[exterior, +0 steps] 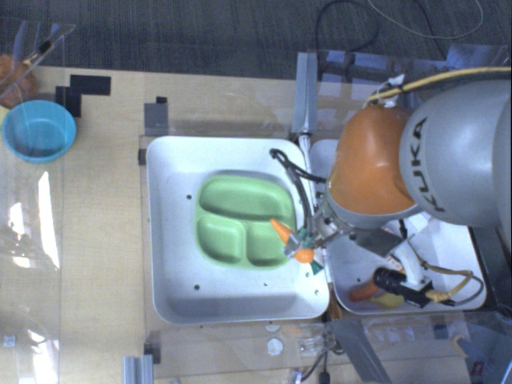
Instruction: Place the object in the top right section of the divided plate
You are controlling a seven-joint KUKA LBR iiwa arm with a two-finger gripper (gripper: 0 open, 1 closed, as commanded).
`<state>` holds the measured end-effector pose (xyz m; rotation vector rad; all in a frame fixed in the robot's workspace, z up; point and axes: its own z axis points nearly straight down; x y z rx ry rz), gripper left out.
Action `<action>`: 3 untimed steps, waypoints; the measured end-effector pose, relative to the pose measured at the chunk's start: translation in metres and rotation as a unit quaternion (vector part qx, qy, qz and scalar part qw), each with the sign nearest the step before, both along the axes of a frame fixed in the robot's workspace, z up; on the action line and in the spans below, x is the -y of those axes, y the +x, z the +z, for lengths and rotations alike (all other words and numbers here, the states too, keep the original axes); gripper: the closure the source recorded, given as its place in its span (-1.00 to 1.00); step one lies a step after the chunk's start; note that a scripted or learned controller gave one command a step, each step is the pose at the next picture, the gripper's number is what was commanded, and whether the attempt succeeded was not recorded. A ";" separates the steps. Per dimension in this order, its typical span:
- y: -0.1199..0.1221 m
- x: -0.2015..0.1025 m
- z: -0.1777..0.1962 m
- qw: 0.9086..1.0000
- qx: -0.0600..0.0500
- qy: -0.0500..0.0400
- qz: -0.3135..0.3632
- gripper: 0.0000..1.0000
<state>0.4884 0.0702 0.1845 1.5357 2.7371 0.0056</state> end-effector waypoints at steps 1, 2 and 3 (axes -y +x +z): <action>0.000 0.000 0.000 1.000 0.000 0.000 0.000 -1.00; 0.002 -0.001 0.011 1.000 0.003 0.001 0.000 1.00; 0.000 0.016 0.001 0.982 0.000 0.001 -0.190 1.00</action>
